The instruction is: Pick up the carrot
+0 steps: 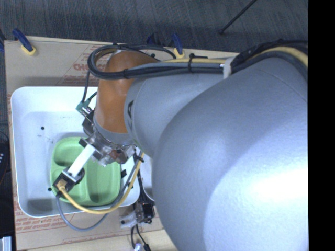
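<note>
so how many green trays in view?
1: a green tray in the white bin at the view's left. The arm covers much of the bench, so more may be hidden.

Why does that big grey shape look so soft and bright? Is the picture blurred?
Camera view: the grey arm is close to the lens, so it looks soft, with a broad pale glare on its casing; the white bin and green plate below look sharper; the floor at top is dim.

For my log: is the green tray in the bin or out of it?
In. The tray lies on the floor of the bin, inside its walls; the arm hides part of it.
</note>
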You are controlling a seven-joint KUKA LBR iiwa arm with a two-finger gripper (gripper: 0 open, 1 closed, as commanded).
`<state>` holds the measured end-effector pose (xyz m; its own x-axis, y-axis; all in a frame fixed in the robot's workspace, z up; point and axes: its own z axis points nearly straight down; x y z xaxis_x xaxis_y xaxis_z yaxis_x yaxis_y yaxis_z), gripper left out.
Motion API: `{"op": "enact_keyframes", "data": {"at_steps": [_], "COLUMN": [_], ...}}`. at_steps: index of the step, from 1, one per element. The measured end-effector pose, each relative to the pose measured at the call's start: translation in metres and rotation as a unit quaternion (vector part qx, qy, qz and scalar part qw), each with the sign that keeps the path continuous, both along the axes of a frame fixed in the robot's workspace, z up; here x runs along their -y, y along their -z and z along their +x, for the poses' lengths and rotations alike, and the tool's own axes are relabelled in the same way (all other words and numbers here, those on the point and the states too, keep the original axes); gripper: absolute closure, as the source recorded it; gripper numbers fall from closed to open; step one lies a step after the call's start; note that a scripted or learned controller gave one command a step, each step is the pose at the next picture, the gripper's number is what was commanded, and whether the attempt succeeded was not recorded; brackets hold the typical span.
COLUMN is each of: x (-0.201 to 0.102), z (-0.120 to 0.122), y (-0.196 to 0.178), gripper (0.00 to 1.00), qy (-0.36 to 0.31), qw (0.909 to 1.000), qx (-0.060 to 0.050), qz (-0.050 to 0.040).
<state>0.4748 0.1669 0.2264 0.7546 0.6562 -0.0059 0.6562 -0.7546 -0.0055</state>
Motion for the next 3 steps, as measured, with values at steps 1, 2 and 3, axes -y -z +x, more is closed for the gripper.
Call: {"op": "enact_keyframes", "data": {"at_steps": [1,2,3], "x": [-0.001,-0.001,-0.001], "z": [0.000,0.002,0.002], "y": [-0.010,0.025,0.015], "gripper": [1.00,1.00,1.00], "qy": [-0.003,-0.065,-0.068], "qw": [1.0000,0.9979,0.9977], "qx": [-0.002,0.000,-0.002], "qz": [0.0003,0.0004,0.0007]}}
